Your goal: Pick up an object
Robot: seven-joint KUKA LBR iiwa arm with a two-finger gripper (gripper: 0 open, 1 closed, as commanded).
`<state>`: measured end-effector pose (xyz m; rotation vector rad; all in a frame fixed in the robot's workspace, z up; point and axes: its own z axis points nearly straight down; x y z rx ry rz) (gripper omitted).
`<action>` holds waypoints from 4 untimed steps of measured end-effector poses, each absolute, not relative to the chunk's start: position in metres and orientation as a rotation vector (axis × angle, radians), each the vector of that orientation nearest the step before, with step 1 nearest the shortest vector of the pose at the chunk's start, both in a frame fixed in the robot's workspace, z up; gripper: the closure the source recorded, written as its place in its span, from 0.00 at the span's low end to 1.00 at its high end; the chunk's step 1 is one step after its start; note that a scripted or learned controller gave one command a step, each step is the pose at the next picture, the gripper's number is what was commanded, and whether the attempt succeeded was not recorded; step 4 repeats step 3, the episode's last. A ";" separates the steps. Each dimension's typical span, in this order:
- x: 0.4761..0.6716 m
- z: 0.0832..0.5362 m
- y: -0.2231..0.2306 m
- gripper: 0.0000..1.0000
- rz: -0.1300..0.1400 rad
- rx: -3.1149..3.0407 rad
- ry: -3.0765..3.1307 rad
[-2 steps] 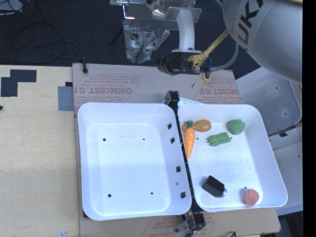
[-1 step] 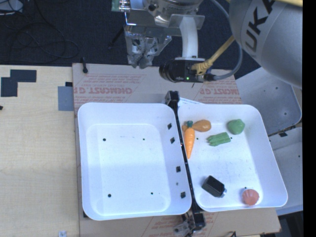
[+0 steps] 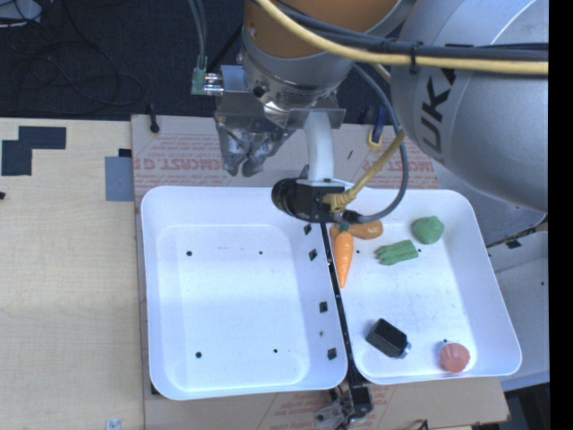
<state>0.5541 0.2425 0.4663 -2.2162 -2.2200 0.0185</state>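
While the gripper hangs above the left bin's far rim, its fingers seemingly pressed together and holding nothing, the right bin holds an orange carrot; a green piece; a black block; a reddish ball.

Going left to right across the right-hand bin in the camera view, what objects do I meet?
Orange carrot → black block → green bean-like piece → round green piece → pink-red ball.
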 end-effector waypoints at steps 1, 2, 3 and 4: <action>0.586 0.541 0.244 1.00 -0.005 -2.223 -2.223; 0.592 0.537 0.244 1.00 0.007 -2.221 -2.220; 0.499 0.538 0.244 1.00 0.008 -2.213 -2.224; 0.499 0.538 0.244 1.00 0.008 -2.213 -2.224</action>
